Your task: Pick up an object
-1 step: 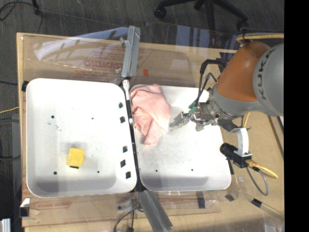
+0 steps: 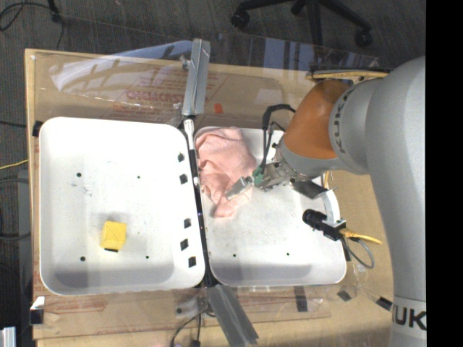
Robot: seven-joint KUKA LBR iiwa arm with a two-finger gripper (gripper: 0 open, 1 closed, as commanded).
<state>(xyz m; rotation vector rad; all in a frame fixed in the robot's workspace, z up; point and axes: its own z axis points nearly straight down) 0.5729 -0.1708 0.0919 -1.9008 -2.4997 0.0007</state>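
The grey arm (image 2: 376,121), with its orange band, was seen reaching in from the right over the right bin (image 2: 289,266). The left bin (image 2: 72,143) was set just beside it, the two divided by a metal rail. A crumpled pink cloth (image 2: 221,166) was spread in the right bin's upper left corner. The gripper (image 2: 244,185) was lowered at the cloth's right edge; whether its fingers were apart or closed could not be told. A small yellow block (image 2: 113,236) was lying in the left bin.
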